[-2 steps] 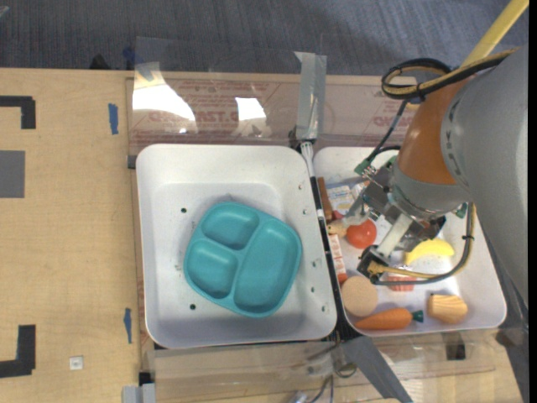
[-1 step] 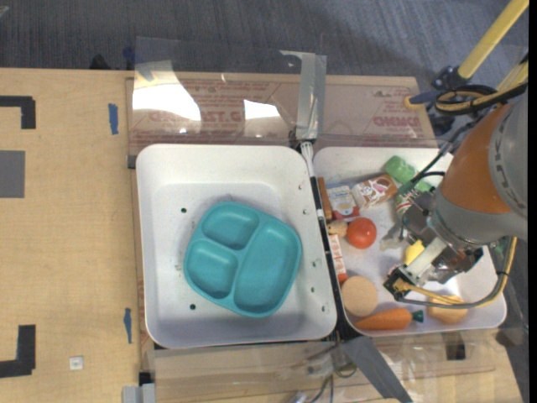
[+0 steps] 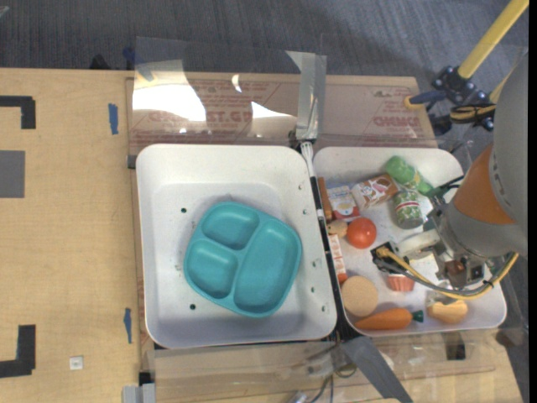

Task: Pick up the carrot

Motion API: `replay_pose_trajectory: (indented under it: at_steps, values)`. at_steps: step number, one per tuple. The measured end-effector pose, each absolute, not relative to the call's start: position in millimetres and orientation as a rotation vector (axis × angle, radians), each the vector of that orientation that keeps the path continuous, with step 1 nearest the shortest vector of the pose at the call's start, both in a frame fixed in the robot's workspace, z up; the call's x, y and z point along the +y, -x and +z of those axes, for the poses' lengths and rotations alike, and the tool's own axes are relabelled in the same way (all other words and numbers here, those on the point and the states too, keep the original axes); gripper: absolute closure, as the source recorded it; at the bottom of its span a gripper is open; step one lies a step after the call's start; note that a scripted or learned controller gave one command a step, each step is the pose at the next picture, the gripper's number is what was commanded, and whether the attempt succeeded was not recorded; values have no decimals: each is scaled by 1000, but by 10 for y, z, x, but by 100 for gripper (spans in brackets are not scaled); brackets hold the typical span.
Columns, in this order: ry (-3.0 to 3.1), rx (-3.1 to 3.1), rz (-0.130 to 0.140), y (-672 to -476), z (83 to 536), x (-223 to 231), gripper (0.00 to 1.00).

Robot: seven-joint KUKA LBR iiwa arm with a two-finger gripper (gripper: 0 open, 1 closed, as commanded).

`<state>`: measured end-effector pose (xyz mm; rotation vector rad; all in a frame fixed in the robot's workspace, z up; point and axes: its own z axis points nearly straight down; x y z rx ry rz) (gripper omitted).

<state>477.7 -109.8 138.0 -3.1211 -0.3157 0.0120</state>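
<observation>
The carrot (image 3: 387,318) lay along the right bin's (image 3: 485,319) near rim, at six o'clock, just beside a tan round thing (image 3: 361,295). The gripper (image 3: 453,269) hung at about two o'clock from it (whether open or closed, I cannot tell). Approach seemed unfinished; next, probably, descend over the carrot.

Bench carrying two bins

The wooden bench (image 3: 59,267) is bearing a left white bin (image 3: 159,250) and a right white bin (image 3: 491,313), touching.

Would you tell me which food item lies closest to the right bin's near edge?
The carrot: long and orange, it lies along that edge, unlike the round tomato farther back.
</observation>
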Motion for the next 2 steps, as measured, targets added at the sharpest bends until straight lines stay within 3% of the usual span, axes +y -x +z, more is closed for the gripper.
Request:
replay_pose_trajectory:
  at_steps: [1,2]
  values:
    - [3119,-324,13,-4786,1479,-1080,100]
    - [3094,-514,0,-4795,1842,454,100]
